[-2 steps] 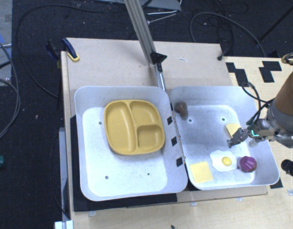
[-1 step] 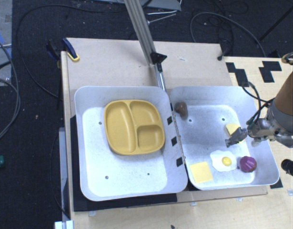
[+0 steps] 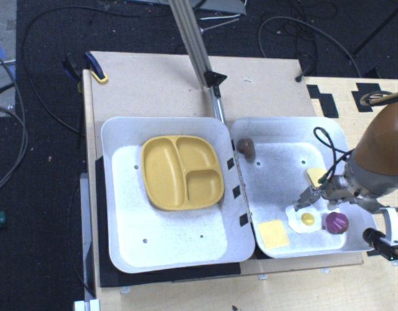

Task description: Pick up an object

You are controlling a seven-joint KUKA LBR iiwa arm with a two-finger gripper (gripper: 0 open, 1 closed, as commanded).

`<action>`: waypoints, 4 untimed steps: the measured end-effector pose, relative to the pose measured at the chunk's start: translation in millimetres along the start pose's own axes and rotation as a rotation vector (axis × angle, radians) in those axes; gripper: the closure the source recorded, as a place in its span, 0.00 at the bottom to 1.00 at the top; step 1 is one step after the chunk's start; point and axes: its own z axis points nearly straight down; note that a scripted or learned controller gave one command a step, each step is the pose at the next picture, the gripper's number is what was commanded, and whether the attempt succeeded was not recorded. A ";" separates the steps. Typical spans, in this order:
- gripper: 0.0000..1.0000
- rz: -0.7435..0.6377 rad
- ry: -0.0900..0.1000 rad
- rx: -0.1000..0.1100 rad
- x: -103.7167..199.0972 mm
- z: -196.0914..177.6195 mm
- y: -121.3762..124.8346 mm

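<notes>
Lower right: hand [image 3: 309, 201], finger state indiscernible, hovered just beside the fried-egg toy [image 3: 303, 220]; a centred, vertical descent would favour a secure grasp.

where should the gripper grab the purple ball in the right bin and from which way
Take the purple ball across its middle, coming straight down from above. It looks round, so any pair of opposite sides would do. The fried egg lies close on its left and the bin's wall is near below, so probably close the gripper along the freer diagonal.

Tan bench [image 3: 153, 83] bearing two white bins [image 3: 179, 238] side by side.
</notes>
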 end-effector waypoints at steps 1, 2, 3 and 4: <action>0.00 0.000 -0.001 -0.004 0.3 44.4 0.9; 1.00 0.000 -0.005 -0.010 -0.9 31.1 2.3; 1.00 -0.005 -0.002 -0.007 8.0 -20.9 -2.7; 1.00 -0.005 -0.004 -0.009 4.1 -83.5 -1.8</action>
